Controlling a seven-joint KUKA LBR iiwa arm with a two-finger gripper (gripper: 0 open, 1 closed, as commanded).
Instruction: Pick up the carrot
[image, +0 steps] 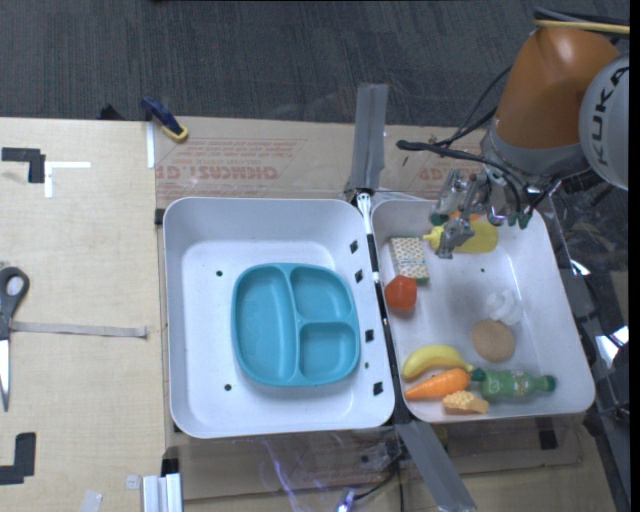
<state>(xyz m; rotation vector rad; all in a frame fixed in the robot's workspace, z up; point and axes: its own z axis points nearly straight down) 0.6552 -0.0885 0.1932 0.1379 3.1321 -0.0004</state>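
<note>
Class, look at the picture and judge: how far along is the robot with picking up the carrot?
Nothing looks done yet: the carrot lies in the right bin, near its front edge, between the banana and a bottle. In hand: the gripper hangs over the bin's far end, near a yellow item, apart from the carrot. Left: travel to the carrot, grasp, lift.

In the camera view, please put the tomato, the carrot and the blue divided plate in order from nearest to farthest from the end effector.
1. Tomato, right bin's left wall, below the end effector.
2. Carrot, right bin's near end.
3. Blue divided plate, in the left bin.
</note>
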